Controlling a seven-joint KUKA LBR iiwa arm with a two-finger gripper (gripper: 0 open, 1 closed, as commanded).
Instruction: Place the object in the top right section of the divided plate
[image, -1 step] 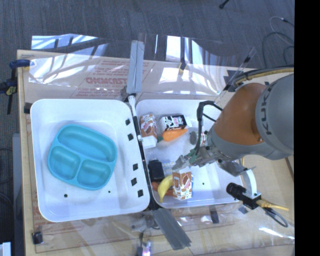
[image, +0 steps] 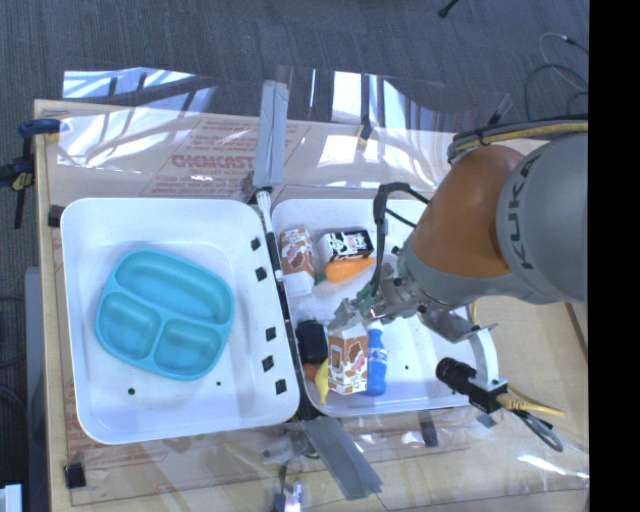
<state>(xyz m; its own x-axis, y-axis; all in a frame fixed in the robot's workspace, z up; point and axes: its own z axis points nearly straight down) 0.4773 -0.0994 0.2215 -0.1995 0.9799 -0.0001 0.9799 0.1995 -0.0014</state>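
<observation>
Camera view, from above at a slant: two white bins side by side on the counter (image: 560, 420). In the left bin (image: 90, 400), a blue divided plate (image: 165, 313), three sections, lying flat and tilted a little, nothing on it. In the right bin (image: 420, 395), a cluster of small things: an orange carrot-like piece (image: 347, 269) near the middle, a black-and-white carton (image: 346, 243) just behind it, a brown packet (image: 295, 250) near the bin's left wall, a brown-and-white box (image: 346, 364) toward the front, a blue bottle (image: 376, 360) touching that box's right side, a black block (image: 311, 341) just to the box's left, with a bit of yellow below it.

Grey arm (image: 545, 230) reaching in from the right, orange band (image: 465, 225) above the wrist, bent down over the right bin. Wrist low, claw (image: 360, 303) pointed leftward and down, poised between the carrot-like piece and the brown-and-white box, just above the blue bottle's cap. Claw state: cannot tell, tip too small and cluttered to read. Nothing plainly held. Black cable looped over the wrist, black fitting (image: 462, 380) jutting below the arm near the bin's front right corner.
</observation>
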